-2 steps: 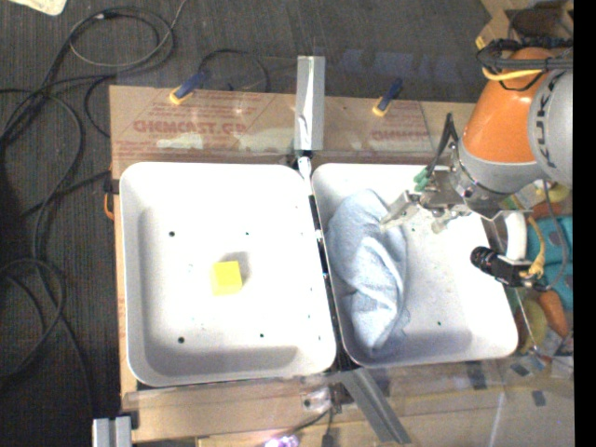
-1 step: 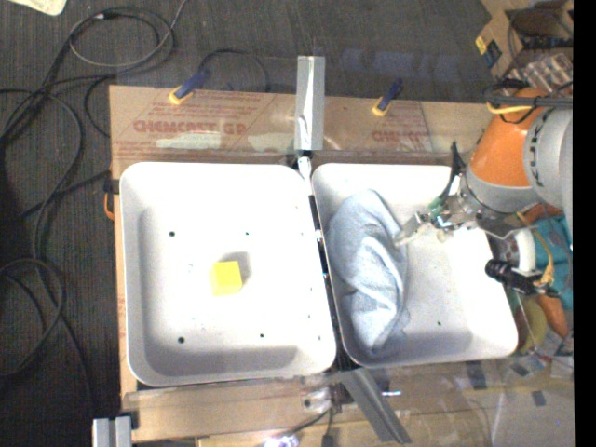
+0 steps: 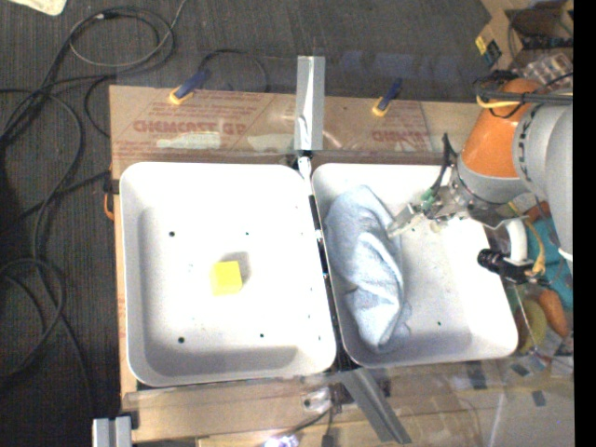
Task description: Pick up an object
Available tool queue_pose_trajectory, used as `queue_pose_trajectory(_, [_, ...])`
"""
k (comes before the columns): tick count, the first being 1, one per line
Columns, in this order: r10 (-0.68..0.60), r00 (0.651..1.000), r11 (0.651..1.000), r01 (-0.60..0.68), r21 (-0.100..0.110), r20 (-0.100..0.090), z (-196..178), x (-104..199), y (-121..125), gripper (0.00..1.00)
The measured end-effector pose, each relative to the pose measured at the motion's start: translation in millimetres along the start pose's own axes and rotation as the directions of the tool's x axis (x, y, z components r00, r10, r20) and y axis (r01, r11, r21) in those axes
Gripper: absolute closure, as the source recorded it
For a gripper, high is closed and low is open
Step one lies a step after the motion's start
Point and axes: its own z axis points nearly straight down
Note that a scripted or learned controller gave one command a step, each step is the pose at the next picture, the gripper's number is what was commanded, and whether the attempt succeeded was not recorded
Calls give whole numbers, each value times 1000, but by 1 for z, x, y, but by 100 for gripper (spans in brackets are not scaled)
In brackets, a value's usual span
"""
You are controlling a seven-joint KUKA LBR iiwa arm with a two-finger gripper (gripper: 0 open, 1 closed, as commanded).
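Pale blue-grey cloth, a crumpled soft bundle [image 3: 370, 264], lies along the left side of the right white plastic bin [image 3: 484, 338], with its long axis running from the bin's far edge toward the near edge. Seen from the fixed overhead camera, the two-finger gripper [image 3: 412, 214] on the grey arm with its orange band [image 3: 491, 149] sits over the far part of this same bin, its tip pointing left. The cloth's upper end lies just to the left of the tip and a little nearer the camera, very close to it or perhaps touching; the slant of the view leaves that unsettled. Whether the jaws stand wide or narrow cannot be told here, and nothing is seen held between them.

Well apart to the left, past the divider between the bins, a small yellow foam-like cube [image 3: 227, 277] rests near the middle of the left white plastic bin [image 3: 140, 250].

By my judgement the cloth is much the nearer target, so the coming move likely turns on a short reach left and down onto its upper end, crossing its long axis.
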Motion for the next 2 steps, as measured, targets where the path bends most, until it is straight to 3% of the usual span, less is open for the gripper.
queue_pose_trajectory(1, [-1, 1000, 1000, 1, -5, 0, -11, 1, 2, 100])
queue_pose_trajectory(2, [-1, 1000, 1000, 1, -5, 0, -11, 1, 2, 0])
